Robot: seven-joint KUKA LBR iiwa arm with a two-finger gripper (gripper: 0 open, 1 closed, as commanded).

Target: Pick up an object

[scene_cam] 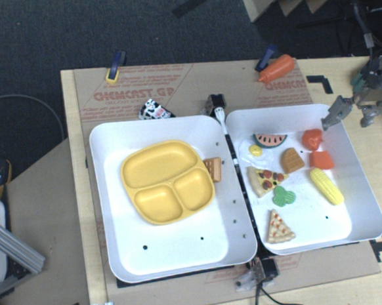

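Camera view: two white bins sit side by side on the bench [172,84], touching along their inner rims. The left bin [120,253] holds a yellow divided plate [167,181] toward its far half, with a small brown block [213,169] just beside the plate near the inner rim; the near half of this bin is bare floor. The right bin [364,214] carries the toy food. A watermelon slice [269,139] and a small yellow piece [255,151] lie near its far inner corner. A brown piece [292,160] sits mid-bin, with a pizza slice [263,179] and a green piece [283,196] toward the inner rim. A second pizza slice [279,228] lies near the near rim. Along the outer side are a red piece [312,138], an orange-red block [321,160] and a corn cob [326,185]. The near outer corner is open floor. An orange carrot [276,68] lies on the bench beyond the bins. The gripper [349,111] hangs over the right bin's far outer corner, holding nothing; one finger [336,113] points at the rim. Whether it is wide or narrow I cannot tell.
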